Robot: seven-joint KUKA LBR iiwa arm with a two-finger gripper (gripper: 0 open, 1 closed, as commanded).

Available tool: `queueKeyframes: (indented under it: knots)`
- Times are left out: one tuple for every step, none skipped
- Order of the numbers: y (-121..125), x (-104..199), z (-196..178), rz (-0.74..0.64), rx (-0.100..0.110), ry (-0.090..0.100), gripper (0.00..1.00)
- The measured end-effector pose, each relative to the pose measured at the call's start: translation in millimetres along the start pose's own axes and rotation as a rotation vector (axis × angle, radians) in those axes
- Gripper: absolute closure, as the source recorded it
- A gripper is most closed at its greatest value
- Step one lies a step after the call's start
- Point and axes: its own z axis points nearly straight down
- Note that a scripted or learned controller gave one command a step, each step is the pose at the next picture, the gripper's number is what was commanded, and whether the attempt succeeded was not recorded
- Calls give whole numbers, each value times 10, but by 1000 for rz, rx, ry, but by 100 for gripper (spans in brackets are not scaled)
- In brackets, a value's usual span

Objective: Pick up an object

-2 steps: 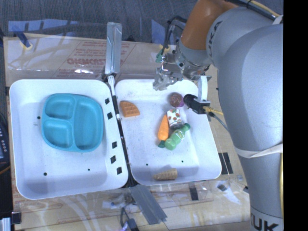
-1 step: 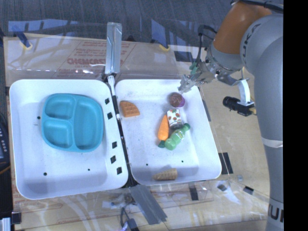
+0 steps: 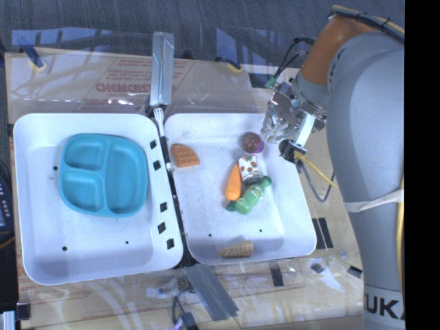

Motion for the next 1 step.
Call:
queueKeyframes:
  knots:
    - [-2, 5, 1, -1, 1, 0, 0]
